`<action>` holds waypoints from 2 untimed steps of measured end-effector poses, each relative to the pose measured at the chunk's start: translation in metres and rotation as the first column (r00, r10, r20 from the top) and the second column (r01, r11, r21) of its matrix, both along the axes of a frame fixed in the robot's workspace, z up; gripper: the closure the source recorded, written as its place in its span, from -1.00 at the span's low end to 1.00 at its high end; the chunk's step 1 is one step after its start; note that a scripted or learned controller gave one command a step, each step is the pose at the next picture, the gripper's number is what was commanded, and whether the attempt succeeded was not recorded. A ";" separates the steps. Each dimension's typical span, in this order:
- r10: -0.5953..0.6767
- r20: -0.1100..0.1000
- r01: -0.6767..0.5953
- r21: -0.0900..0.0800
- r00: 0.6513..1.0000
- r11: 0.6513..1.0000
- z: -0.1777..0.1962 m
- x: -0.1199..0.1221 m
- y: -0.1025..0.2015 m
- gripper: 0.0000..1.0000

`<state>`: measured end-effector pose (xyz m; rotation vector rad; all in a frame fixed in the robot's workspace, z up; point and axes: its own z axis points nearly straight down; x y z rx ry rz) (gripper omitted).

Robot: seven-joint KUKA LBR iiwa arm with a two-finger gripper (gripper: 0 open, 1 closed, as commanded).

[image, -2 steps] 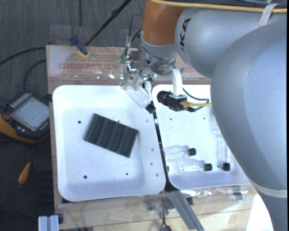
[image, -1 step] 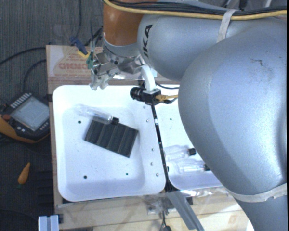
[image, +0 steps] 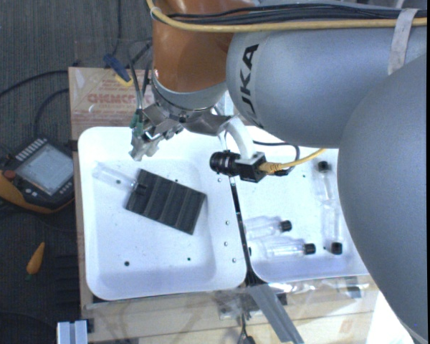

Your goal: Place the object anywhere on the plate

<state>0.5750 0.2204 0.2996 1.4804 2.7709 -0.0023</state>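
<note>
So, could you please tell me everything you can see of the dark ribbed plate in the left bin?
The plate is a dark grey, nearly black rectangular slab, matte like plastic or rubber, with parallel ridges across its top. It lies flat on the floor of the left white bin, turned at a slant, a little above the middle. A clear tube lies at its upper left corner, seemingly touching it. The gripper hovers just above that corner.
</note>
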 end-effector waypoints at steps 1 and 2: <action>0.377 0.003 -0.377 -0.001 0.926 0.926 0.025 0.052 -0.007 1.00; 0.724 0.005 -0.724 -0.001 0.690 0.690 0.136 0.072 -0.001 1.00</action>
